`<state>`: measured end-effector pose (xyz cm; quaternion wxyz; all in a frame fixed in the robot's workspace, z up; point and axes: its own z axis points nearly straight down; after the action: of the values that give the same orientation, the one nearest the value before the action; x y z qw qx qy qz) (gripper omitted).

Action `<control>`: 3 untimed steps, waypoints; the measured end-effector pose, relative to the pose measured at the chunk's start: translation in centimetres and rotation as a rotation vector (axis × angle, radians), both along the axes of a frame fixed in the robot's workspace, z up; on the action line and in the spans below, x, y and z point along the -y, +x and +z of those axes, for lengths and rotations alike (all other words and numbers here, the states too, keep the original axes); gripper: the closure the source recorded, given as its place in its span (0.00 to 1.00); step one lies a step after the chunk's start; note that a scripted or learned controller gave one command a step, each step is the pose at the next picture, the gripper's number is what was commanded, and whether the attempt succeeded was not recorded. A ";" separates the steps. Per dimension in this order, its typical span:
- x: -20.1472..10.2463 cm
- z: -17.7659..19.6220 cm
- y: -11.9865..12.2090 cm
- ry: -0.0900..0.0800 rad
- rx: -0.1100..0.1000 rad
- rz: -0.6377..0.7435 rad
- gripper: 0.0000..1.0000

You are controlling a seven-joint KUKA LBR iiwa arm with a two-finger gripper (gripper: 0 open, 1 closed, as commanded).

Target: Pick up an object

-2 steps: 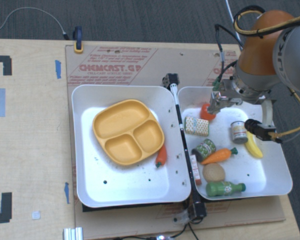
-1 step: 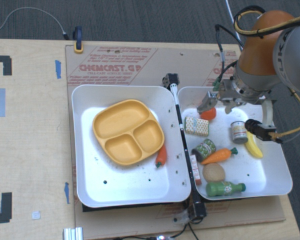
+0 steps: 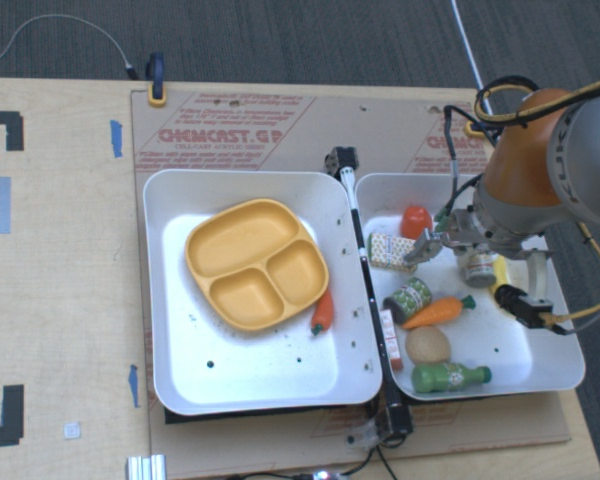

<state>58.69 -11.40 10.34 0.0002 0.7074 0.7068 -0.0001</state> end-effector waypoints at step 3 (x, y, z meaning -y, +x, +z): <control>-7.3 8.1 -10.1 0.001 0.001 0.002 1.00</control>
<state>48.59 -4.08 18.48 0.0001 0.7067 0.7075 0.0005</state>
